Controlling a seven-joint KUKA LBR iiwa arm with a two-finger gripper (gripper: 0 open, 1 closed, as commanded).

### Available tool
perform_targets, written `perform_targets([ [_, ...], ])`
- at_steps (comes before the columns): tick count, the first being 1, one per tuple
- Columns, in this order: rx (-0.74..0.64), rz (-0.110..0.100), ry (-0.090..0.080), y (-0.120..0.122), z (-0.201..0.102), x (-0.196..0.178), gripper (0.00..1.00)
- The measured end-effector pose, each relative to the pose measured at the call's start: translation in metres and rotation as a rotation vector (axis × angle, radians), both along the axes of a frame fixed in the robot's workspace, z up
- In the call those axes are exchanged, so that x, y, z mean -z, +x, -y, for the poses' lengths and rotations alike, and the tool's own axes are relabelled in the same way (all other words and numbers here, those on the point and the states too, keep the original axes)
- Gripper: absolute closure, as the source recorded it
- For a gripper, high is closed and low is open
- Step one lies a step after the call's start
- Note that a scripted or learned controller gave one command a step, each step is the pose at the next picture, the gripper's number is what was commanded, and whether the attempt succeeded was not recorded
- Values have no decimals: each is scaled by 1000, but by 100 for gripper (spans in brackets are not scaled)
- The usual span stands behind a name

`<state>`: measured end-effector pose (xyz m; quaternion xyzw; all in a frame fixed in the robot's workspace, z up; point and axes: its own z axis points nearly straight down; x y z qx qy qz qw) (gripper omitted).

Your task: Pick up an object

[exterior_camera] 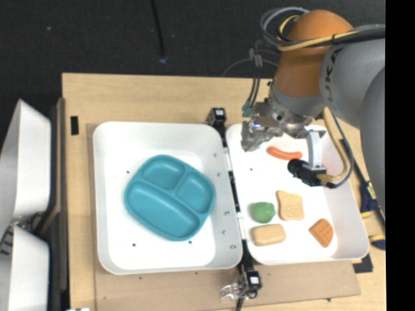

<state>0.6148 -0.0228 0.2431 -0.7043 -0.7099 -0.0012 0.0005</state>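
The gripper [254,137] hangs low over the right bin [343,238], close to its top left corner, and I cannot tell how it is set from up here. The right bin holds 5 small toy foods, and any 1 could be the thing to pick. From the gripper, the orange carrot [284,153] is nearest, just to its right. The green ball [262,212] lies further down, the pale waffle [290,205] is beside the ball, the tan bread roll [268,234] is below the ball, and the orange cracker [321,232] is far off toward the bottom right corner. They all look light, hard and a bit smooth, so they may slip. I think the carrot is best held across its thin middle. It lies in the open, with bare white floor around it, but the bin wall by the gripper is near. The blue plate [170,197] sits in the left bin [107,141], well away from the gripper.
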Motion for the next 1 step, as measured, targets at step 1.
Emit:
perform_targets([
  [1, 1, 1, -3, 8, -49, 11, 100],
])
